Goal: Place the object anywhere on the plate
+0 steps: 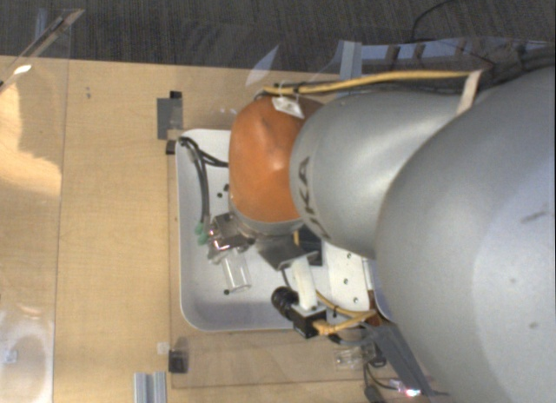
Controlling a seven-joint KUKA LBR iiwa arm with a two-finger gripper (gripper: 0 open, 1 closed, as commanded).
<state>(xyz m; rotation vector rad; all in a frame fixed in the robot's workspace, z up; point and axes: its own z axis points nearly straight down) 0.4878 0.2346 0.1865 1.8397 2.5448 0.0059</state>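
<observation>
Grey metal dominates the camera view: we see the arm [434, 219] entering from the right and covering most of the bench, with its orange band [261, 167] sitting above the wrist. Beneath it, one white bin [193, 306] is visible only along its left wall and lower left corner; the rest of the bin area lies under the arm, so we cannot make out a plate or the object to be placed, and we cannot say where either lies. The gripper [233, 273] projects from below the orange band over the bin floor, appearing as pale, partly translucent parts with a small green piece [201, 234] just beside it; whether it is released or clenched cannot be told at this slant, and we see nothing clearly held in it. A black cable [203, 186] runs down from the bin's upper left corner toward the wrist. A black and white fitting [295, 301] with yellowish wiring sits at the lower edge of the bin, partly cut off by the arm. A yellow hose [382, 82] lies along the top of the arm. Dark brackets [172, 113] and [178, 360] stand on the wooden bench [104, 219] near the bin's left corners. Dark lettering [306, 186] on the grey casing is foreshortened and cannot be read reliably.
</observation>
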